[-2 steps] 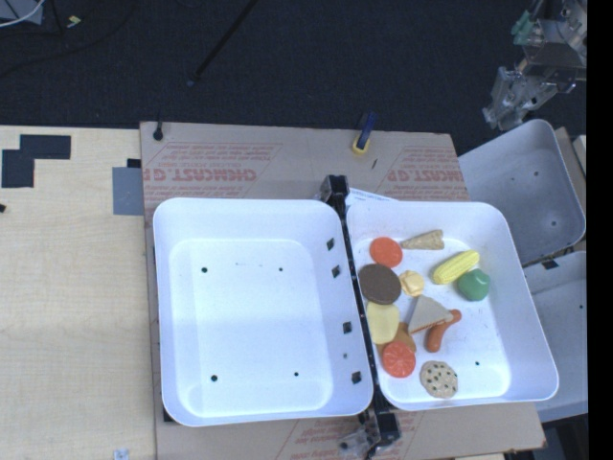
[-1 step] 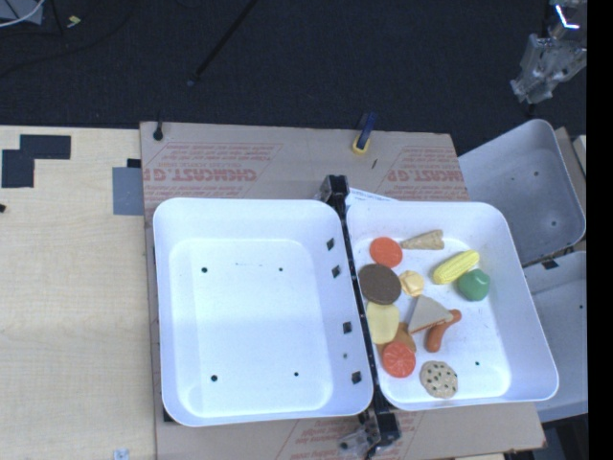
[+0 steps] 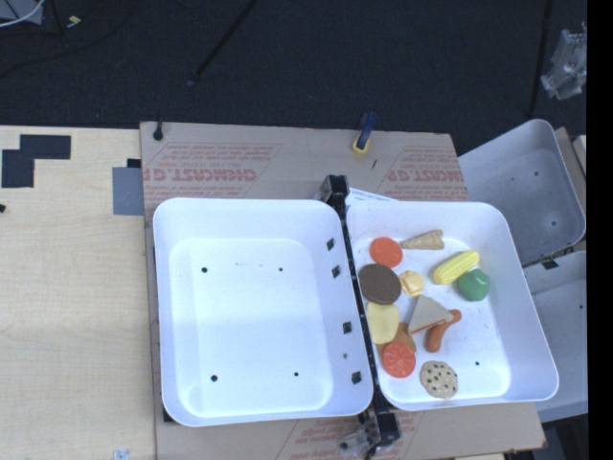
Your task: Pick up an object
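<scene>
Pale wooden bench (image 3: pixel 67 295) against a dark background, overlaid by a sheet of brown cardboard (image 3: pixel 249 166) with red lettering; a blue-and-yellow clamp (image 3: pixel 363 134) sits at the cardboard's far edge. Two shallow white bins lie side by side on the cardboard, touching along a black seam: the left bin (image 3: pixel 172 228) and the right bin (image 3: pixel 517 353). The right bin holds all the toy food, clustered toward the seam. At the far side lie an orange-red disc (image 3: pixel 386 251) and a tan wedge (image 3: pixel 423 241); below them are a brown disc (image 3: pixel 379 283), a small yellow cube (image 3: pixel 412 282), a yellow corn cob (image 3: pixel 455 266) and a green ball (image 3: pixel 472 285) just beside the cob. Nearer the camera, a yellow piece (image 3: pixel 382 322), a grey-tan triangular slice (image 3: pixel 427 311) and a red-brown sausage (image 3: pixel 442 330) touch one another; a red tomato slice (image 3: pixel 398 359) and a chocolate-chip cookie (image 3: pixel 439 379) lie nearest. The gripper (image 3: pixel 565 65) is a blurred grey shape at the upper right, well apart from both bins — whether it is open or closed cannot be told.
</scene>
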You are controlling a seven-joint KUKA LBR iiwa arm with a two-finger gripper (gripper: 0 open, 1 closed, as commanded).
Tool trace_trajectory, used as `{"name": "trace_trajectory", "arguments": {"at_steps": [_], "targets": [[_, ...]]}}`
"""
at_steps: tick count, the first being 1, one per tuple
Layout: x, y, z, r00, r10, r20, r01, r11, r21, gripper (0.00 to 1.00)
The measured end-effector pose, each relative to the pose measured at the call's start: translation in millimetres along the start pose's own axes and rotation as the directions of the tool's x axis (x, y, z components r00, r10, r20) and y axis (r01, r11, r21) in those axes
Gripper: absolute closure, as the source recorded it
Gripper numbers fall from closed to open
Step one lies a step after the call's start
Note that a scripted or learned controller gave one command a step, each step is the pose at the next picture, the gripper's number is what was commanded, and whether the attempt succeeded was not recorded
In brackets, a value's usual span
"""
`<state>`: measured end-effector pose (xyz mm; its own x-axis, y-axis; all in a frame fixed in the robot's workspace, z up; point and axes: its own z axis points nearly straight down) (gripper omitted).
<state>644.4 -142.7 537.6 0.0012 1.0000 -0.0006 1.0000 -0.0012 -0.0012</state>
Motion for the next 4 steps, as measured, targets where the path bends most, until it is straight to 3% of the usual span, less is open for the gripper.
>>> {"name": "trace_trajectory", "arguments": {"at_steps": [1,2,3,4], "targets": [[-48.8,-0.2,0.4,1.0,0.0,0.0,0.0,1.0,0.0,1.0],[-54.3,-0.8,154.4,1.0,-0.001,-0.005,0.001,1.0,0.013,1.0],[-55.0,-15.3,56.2,1.0,-0.001,0.0,0.001,1.0,-0.005,1.0],[-69.7,-28.2,-3.3,1.0,-0.001,0.0,0.001,1.0,-0.004,1.0]]}}
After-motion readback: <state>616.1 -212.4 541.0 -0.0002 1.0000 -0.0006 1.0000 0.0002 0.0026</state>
